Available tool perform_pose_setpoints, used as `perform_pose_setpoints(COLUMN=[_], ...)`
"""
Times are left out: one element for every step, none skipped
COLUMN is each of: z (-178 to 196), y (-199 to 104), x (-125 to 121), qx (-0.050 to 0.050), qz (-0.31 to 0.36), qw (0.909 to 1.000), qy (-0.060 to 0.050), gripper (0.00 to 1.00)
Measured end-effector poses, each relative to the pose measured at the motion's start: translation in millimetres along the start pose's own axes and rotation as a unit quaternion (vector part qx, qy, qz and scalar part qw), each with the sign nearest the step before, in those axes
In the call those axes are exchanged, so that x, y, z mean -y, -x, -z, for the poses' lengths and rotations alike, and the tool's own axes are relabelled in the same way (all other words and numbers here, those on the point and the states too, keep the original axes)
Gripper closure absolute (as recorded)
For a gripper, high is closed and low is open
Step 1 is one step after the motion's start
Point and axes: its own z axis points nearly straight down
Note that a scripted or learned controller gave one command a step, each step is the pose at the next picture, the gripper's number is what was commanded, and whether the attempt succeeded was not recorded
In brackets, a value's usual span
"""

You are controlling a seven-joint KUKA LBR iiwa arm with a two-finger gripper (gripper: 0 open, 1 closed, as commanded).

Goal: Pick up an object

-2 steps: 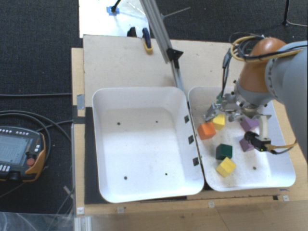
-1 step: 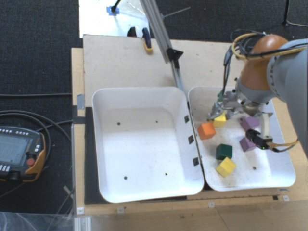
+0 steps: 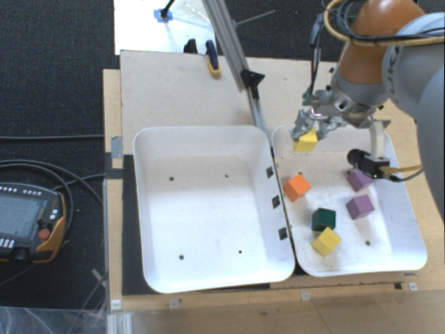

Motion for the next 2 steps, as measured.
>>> perform_pose_setpoints(z=[6,66], y=[-95,-132], x=[31,53], qx=[-0.002,-0.001], qz=[0.002,0.000], qw=[1.0000,1.0000], qy=[-0.006,-0.002], gripper=[1.00,1.00])
